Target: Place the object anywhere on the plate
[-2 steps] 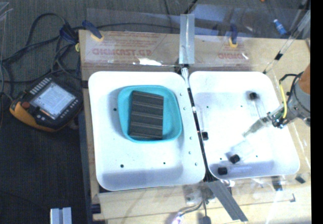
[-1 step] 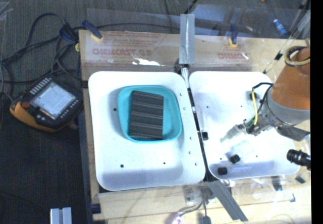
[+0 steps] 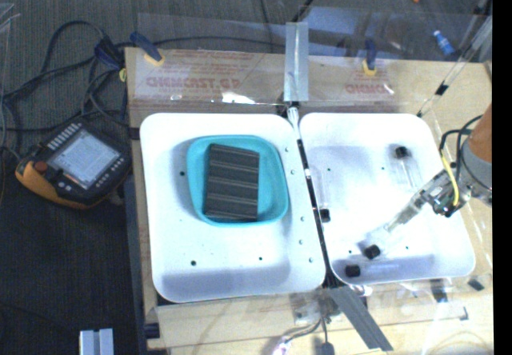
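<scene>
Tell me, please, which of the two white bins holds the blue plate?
The left bin. It holds the blue plate with a dark ridged block on it; the right bin holds just small dark bits.

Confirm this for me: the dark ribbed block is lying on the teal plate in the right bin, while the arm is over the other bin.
Not quite. The camera view shows the dark ribbed block lying on the teal plate in the left bin, not the right one. The rest holds: the arm is over the other bin, the right one.
</scene>
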